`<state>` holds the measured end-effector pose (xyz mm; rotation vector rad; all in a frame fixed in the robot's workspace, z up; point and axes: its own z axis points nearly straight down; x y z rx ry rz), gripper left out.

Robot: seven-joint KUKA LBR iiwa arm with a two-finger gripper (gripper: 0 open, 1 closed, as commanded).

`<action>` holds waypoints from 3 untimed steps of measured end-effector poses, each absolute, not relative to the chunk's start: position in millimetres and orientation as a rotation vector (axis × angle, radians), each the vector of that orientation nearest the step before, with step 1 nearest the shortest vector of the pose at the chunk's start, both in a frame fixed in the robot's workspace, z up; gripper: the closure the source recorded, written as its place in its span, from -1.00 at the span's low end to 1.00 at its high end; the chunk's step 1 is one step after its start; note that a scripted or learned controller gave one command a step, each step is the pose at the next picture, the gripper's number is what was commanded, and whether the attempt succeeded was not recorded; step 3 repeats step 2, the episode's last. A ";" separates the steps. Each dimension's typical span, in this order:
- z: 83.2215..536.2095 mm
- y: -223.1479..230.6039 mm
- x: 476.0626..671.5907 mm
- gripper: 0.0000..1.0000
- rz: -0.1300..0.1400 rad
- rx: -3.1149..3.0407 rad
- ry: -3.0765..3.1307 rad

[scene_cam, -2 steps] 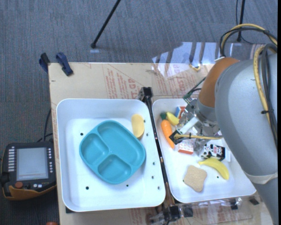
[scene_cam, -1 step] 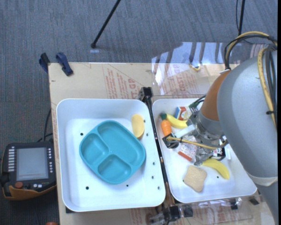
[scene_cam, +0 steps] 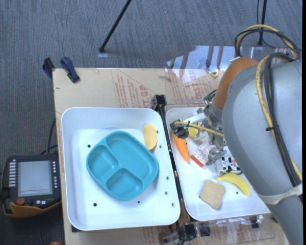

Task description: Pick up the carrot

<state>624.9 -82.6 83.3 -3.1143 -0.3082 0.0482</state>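
The carrot [scene_cam: 181,148] is orange and lies near the left wall of the right bin [scene_cam: 194,208], with its thin end pointing toward the front. My gripper [scene_cam: 213,151] hangs over the middle of the right bin, just to the right of the carrot and above a red and white packet [scene_cam: 199,156]. Nothing shows that it is touching the carrot. The grey arm hides much of the bin's right side.
In the right bin are a banana [scene_cam: 235,183], a tan bread slice [scene_cam: 212,193], a black and white item [scene_cam: 227,164] and a small yellow piece [scene_cam: 193,131]. The left bin [scene_cam: 74,188] holds a blue divided plate [scene_cam: 122,165] and a pale yellow piece [scene_cam: 150,136].
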 end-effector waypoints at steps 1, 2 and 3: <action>86.2 -79.2 598.2 -1.00 0.011 -3.121 -0.327; 85.9 -80.7 574.8 -1.00 0.012 -3.110 -0.407; 85.9 -80.7 574.8 -1.00 0.012 -3.110 -0.407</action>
